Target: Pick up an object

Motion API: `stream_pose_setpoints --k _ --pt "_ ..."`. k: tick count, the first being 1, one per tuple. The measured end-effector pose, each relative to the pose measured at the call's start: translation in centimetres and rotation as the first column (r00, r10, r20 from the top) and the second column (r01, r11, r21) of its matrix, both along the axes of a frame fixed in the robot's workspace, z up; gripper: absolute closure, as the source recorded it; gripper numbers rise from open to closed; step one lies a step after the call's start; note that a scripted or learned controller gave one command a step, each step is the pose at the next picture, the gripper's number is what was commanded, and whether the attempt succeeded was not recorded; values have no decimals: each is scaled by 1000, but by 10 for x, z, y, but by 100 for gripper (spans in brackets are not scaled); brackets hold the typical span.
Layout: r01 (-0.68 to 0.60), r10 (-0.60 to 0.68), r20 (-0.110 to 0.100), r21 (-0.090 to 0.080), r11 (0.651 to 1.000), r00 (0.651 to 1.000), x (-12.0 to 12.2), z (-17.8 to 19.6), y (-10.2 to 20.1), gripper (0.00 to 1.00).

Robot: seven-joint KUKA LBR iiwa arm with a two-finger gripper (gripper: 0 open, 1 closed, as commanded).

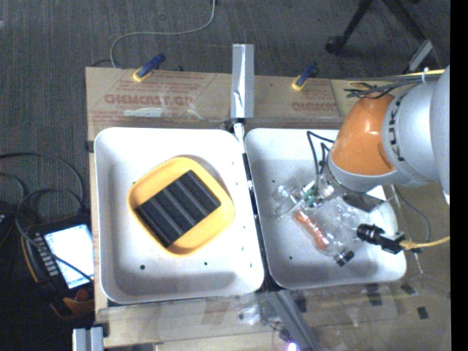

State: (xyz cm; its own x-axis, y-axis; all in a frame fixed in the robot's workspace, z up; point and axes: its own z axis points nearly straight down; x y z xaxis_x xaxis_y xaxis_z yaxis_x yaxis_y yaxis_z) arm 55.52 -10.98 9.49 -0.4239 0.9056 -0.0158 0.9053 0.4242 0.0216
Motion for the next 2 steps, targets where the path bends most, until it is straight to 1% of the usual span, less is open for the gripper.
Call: stream_pose_setpoints --k 1,2 --pt "0 0 3 4 1000 1000 1 10 2 100" --pt "-98 98 -24 6 995 995 42 89 68 100"
